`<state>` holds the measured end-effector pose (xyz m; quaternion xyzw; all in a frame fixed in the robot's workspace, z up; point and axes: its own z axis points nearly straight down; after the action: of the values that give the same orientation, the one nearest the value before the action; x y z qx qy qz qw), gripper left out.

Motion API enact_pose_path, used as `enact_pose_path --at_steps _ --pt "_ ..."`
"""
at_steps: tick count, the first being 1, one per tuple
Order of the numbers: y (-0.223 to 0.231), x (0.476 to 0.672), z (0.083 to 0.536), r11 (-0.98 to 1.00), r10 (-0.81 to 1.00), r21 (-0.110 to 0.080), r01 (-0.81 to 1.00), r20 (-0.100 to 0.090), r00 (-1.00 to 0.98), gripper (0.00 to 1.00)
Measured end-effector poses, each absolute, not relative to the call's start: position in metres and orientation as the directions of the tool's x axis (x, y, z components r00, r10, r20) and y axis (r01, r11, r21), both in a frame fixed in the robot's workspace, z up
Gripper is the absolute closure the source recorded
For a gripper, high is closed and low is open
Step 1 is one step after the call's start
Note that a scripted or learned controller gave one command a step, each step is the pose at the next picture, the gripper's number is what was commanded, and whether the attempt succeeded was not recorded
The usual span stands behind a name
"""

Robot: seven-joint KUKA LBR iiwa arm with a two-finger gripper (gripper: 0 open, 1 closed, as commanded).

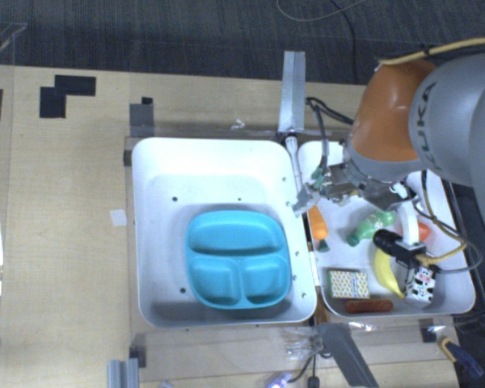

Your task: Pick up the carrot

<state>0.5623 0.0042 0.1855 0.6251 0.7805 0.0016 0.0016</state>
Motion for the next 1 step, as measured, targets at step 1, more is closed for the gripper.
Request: enact_pose_path --at_steps 1 --pt "-0.0005 0.5430 0.1856 0.342 0.940 0.005 0.940 -0.001 -0.342 0.00"
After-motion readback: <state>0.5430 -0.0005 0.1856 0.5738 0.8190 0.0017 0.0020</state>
